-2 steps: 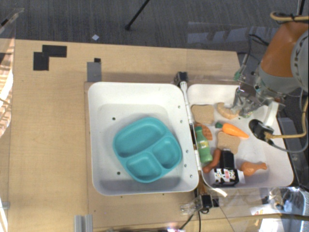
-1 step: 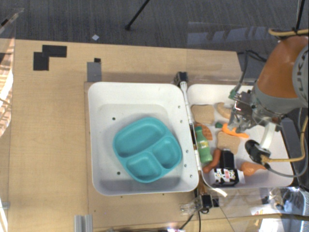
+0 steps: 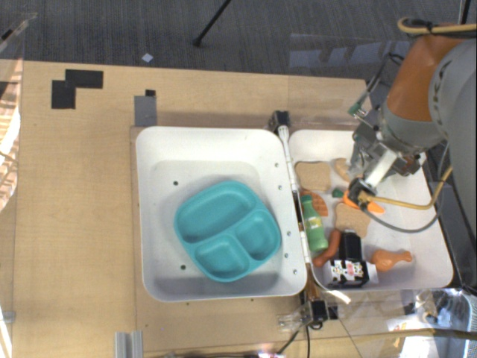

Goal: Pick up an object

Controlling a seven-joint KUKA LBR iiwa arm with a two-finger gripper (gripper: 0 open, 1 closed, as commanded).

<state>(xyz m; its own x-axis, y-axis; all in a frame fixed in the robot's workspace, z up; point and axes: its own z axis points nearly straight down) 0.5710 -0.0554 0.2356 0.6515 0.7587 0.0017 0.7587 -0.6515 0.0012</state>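
My gripper [image 3: 362, 161] hangs over the upper middle of the right bin [image 3: 440, 263], reaching in from the right. Just to its left lie a pale rounded piece [image 3: 341, 168] and a tan bread slice [image 3: 314, 174]. Below it sit an orange carrot-like piece [image 3: 373, 206] and a brown toast slice [image 3: 349, 218]. A green bottle [image 3: 314, 227] lies along the bin's left wall, with a reddish sausage [image 3: 329, 247] beside it. A black box with a white label [image 3: 349, 263] and a tan drumstick [image 3: 392, 259] rest near the front. Nothing is visibly held.
The left bin [image 3: 156, 155] holds a teal divided plate [image 3: 227, 231]. A ridge with a black clamp [image 3: 281, 119] separates the two bins. Black tape marks [image 3: 74, 86] lie on the wooden bench at far left.
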